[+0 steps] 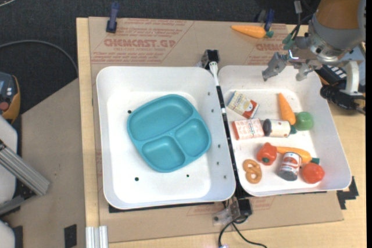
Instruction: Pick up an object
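**A:** Over the far edge of the right bin [340, 142], your gripper [289, 68] hangs with its two fingers spread apart and nothing between them. What would you go for?

**B:** You have plenty to choose from, all in that bin. The toy carrot [285, 108] lies nearest the fingers, just beside the green ball [304, 120]. The small carton [242, 105] sits near the divider, with the bottle [277, 128] and the flat box [247, 129] below it.

**A:** How would the carrot handle?

**B:** My guess is light, stiff plastic with a smooth, tapered skin, so it could slide out toward the thin end. You should take it across its thick middle, jaws square to its length.

**A:** And the rest?

**B:** The ball would likely roll away from you. The can [288, 166] stands crowded between the red pepper [267, 153], the tomato [313, 173] and a second carrot [294, 153]; the pretzel [252, 170] lies flat and low. The carton looks light and a bit crushable, but its flat sides give you a good hold.

**A:** The left bin [110, 142]?

**B:** It holds the teal divided plate [168, 132]; too broad, I'd judge. Another carrot [248, 31] lies on the board outside both bins.
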`<move>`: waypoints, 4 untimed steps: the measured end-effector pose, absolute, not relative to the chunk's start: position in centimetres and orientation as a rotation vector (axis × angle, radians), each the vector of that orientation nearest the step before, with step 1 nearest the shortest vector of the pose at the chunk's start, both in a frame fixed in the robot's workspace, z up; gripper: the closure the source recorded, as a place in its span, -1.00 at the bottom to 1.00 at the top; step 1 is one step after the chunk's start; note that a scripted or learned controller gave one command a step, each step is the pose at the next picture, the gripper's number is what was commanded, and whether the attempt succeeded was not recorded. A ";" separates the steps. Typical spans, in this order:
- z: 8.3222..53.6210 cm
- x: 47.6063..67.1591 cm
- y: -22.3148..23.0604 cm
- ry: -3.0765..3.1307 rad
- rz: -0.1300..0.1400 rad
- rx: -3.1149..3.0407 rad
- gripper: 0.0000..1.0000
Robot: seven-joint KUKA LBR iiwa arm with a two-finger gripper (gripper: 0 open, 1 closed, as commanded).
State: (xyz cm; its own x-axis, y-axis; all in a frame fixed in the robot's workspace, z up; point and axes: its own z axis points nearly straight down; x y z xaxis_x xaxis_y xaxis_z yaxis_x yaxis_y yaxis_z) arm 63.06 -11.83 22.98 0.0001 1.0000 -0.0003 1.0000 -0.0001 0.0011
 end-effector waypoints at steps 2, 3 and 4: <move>39.8 56.0 2.2 2.228 0.020 2.204 -1.00; 40.1 56.1 1.7 2.221 0.005 2.216 1.00; 40.1 50.8 8.8 2.233 -0.002 2.215 1.00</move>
